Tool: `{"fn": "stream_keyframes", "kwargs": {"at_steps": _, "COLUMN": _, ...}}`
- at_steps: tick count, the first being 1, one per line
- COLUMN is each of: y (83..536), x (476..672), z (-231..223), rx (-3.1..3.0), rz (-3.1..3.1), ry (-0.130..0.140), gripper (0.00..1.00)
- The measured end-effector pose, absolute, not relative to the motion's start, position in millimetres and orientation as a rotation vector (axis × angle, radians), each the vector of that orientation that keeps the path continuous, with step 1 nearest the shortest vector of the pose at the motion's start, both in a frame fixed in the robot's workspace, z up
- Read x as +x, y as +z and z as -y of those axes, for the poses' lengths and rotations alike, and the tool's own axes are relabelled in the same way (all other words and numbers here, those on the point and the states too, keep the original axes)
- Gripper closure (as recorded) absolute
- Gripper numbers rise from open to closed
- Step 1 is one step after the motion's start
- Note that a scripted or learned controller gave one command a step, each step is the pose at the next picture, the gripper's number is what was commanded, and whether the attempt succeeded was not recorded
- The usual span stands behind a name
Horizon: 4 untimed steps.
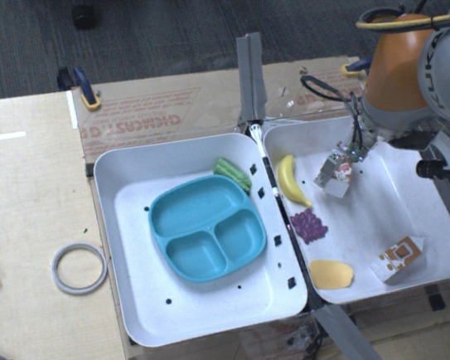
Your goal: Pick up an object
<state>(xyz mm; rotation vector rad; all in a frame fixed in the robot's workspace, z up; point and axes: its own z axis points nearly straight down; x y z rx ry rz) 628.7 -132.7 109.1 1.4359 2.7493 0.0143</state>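
Near edge of right bin point(439, 269): yellow piece point(332, 274) and small carton point(400, 256). Mid-bin: purple grapes point(308, 225), then banana point(290, 180) against the divider. Farther in, my gripper point(337, 173) hangs low over bare floor, right of banana; grasp state undeterminable, nothing visibly held. Banana is likely the nearest target.

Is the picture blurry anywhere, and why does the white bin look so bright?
Camera view: mostly sharp; the gripper is a small, fuzzy blob. Bright light washes out the right bin, and the blue plate casts only a soft shadow in the left bin.
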Motion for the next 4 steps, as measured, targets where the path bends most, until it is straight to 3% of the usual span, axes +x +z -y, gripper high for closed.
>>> {"fn": "stream_keyframes", "kwargs": {"at_steps": 1, "y": 109, "x": 640.6, "z": 143, "rx": 1.634, "rz": -2.651, "ry": 0.022, "gripper": 0.00}}
{"fn": "stream_keyframes", "kwargs": {"at_steps": 2, "y": 109, "x": 637.0, "z": 138, "rx": 1.792, "rz": -2.534, "ry": 0.024, "gripper": 0.00}}
{"fn": "stream_keyframes", "kwargs": {"at_steps": 3, "y": 109, "x": 614.9, "z": 128, "rx": 1.760, "rz": -2.554, "ry": 0.023, "gripper": 0.00}}
{"fn": "stream_keyframes", "kwargs": {"at_steps": 4, "y": 123, "x": 616.4, "z": 126, "rx": 1.761, "rz": -2.558, "ry": 0.031, "gripper": 1.00}}
